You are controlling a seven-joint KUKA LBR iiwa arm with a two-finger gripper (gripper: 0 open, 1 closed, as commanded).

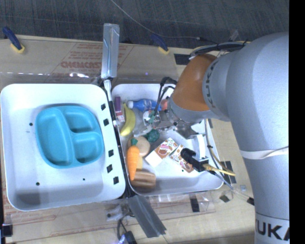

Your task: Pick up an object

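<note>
Far left, a blue tray (70,135) lying flat in the left bin (5,136), bare floor all round. Past the divider, banana (128,123), carrot (133,161) and wooden block (143,179) crowded against the right bin's (193,187) left wall, little side room. Poised low beside them, the gripper (157,120); opening and any hold impossible to tell. Freer floor rightward.

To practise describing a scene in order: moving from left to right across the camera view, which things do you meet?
Blue divided tray → carrot → printed card → grey robot arm. The banana is left out, since it overlaps the carrot.
</note>
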